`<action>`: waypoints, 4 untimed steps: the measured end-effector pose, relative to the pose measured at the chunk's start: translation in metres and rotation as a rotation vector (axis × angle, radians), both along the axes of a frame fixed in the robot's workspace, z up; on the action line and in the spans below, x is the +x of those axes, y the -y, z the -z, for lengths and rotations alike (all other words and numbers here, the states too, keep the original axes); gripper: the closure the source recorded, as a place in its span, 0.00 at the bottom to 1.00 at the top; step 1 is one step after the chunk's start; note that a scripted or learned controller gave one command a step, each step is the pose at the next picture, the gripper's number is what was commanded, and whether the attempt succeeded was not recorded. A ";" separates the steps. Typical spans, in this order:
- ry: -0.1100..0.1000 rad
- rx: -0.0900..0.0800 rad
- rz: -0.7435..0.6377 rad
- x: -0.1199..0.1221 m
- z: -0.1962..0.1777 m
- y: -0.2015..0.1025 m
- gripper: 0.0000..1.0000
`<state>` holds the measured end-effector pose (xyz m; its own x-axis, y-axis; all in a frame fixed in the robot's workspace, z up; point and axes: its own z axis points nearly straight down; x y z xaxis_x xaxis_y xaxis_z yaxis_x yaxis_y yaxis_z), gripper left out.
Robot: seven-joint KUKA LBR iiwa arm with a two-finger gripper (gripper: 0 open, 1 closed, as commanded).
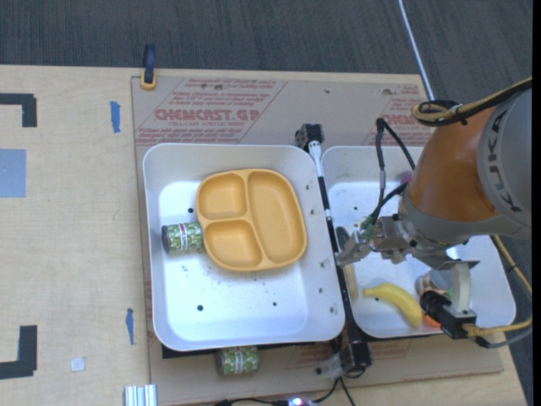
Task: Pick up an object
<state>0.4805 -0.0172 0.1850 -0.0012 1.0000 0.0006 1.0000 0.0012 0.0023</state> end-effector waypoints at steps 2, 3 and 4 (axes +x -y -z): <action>0.000 0.000 0.000 0.000 0.000 0.000 0.00; 0.000 0.000 0.000 0.000 0.000 0.000 0.00; 0.002 -0.001 0.000 0.000 0.045 0.036 0.00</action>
<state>0.4806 -0.0527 0.1402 -0.0016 1.0000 -0.0007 1.0000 0.0016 0.0043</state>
